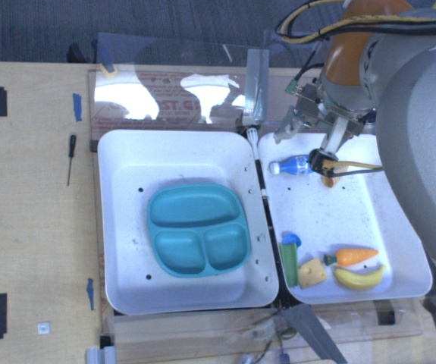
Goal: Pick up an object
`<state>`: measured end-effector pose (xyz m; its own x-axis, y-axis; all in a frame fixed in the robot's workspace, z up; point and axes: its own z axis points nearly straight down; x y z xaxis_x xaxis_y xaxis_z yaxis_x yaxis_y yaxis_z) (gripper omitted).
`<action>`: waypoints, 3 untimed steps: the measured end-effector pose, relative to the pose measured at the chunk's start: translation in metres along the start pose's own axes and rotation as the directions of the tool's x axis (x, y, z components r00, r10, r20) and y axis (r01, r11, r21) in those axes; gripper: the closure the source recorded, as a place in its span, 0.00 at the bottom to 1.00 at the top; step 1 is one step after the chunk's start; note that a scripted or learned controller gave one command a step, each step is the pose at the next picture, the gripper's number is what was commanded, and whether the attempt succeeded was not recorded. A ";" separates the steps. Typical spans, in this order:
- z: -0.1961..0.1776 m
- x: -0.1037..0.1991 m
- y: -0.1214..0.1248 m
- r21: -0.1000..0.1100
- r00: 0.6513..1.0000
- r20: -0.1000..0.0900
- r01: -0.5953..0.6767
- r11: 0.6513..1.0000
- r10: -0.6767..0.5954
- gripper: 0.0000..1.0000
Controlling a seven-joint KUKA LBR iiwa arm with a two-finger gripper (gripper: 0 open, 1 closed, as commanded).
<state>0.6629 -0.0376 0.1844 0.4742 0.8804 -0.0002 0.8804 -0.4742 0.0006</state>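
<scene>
The pale wooden worktop (36,226) carries two shallow white plastic bins side by side. The grey arm with an orange band (369,21) reaches in over the far edge of the right-hand white bin (354,211). The left-hand white bin (115,154) lies well off to the end effector's side, across the divider.

The end effector (311,135) hangs above the far end of the right-hand bin. Its two fingers appear spread apart, and nothing can be seen between them.

The teal plastic plate with three compartments (197,228) sits in the left-hand bin, well apart from the end effector. At the near end of the right-hand bin, also well apart from it, lie four things:

- a yellow toy banana (358,278)
- an orange toy carrot with a green top (352,255), just above the banana
- a green tube with a blue cap (288,258) against the divider
- a small yellow lump (312,273), between the tube and the banana

The clear plastic bottle with a blue cap (292,165) lies on its side on the bin floor, just below and beside the end effector. It is by far the closest thing to it and looks like the likeliest target.

Judged from this, the task is at the approach stage and nothing has been lifted. What remains is to come down over an object, close on it and raise it clear.
</scene>
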 end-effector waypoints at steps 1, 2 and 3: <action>-0.005 -0.101 0.057 -0.003 0.988 0.004 0.157 0.988 -0.157 0.00; 0.059 -0.110 0.057 0.008 0.950 0.000 0.313 0.950 -0.313 0.00; 0.092 -0.138 0.033 0.003 0.922 0.000 0.388 0.922 -0.388 0.00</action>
<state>0.6268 -0.1749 0.0924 0.0959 0.9954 0.0001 0.9954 -0.0959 -0.0024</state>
